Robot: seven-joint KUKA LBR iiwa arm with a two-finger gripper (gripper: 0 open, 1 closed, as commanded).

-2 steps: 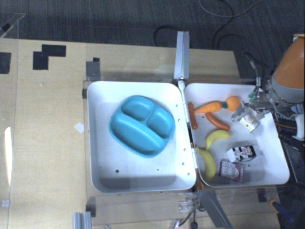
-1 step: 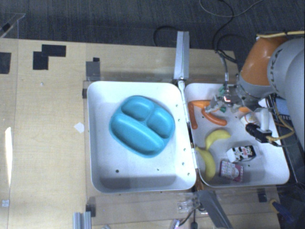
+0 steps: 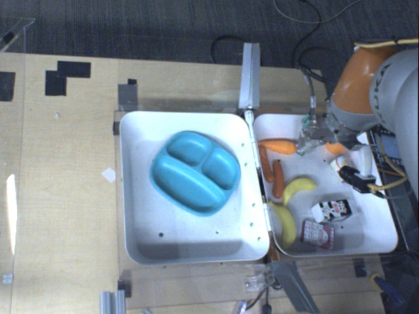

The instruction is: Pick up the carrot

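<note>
The grey arm point(image 3: 393, 90) reaches in from the right, its orange band point(image 3: 357, 77) sitting high over the far right corner of the right bin point(image 3: 386, 231). Below the band the wrist bends down toward the bin floor, and the gripper point(image 3: 313, 138) hangs low over the bin's far end, close to the back wall. Whether its fingers stand wide or narrow cannot be told; the metal parts blur together against the white floor.

The carrot point(image 3: 278, 147) lies flat just to the left of the gripper, its long axis running roughly across the bin, with its right end touching or nearly touching the gripper's tip. No part of the carrot is seen between the fingers. A second orange piece point(image 3: 334, 148) shows just to the right of the gripper.

Nearer the camera than the gripper and slightly left, a reddish sausage-like piece point(image 3: 277, 178) lies lengthwise, and beyond that a banana point(image 3: 296, 190) curves. Farther toward the camera lie a yellow fruit point(image 3: 285, 222), a small packet point(image 3: 317, 233) and a small black-and-white box point(image 3: 332, 209).

Well to the left of the gripper, the left bin point(image 3: 141, 241) holds a blue divided plate point(image 3: 195, 171).
</note>
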